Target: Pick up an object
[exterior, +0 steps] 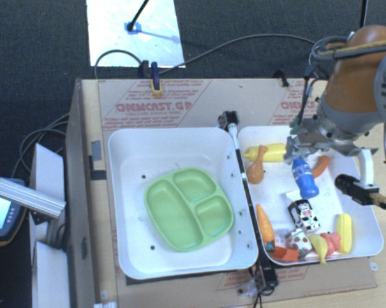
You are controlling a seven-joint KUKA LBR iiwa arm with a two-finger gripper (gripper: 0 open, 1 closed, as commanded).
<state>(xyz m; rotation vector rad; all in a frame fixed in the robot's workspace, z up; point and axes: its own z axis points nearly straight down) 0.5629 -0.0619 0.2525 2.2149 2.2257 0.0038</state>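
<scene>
Blue plastic is catching the eye first: a small blue bottle [304, 178] with a white band near its top is hanging tilted right under the gripper [299, 153], its neck pointing up into the metal wrist hardware and its base slanting down toward the middle of the right bin [375, 235]. Whether the bottle is sitting between the fingers or merely lying below them, I cannot tell, since the grey wrist is covering the contact, and whether the hand is parted or pinched is equally hidden.

Judging by this, the pick is looking about midway: the arm is standing over the right bin and seems to be engaging the bottle, yet a clear lift is not yet showing, so raising it free of the bin appears to be what is left.

Relative to the bottle, a yellow piece [269, 153] and an orange drumstick shape [256, 170] are lying just beside it toward the divider, a black-and-white cow toy [304, 214] is resting nearer the front edge, and a carrot [265, 223] is lying farther toward the front by the divider. Well apart, across the divider, a green divided plate [189, 208] is sitting in the left bin [127, 185].
</scene>
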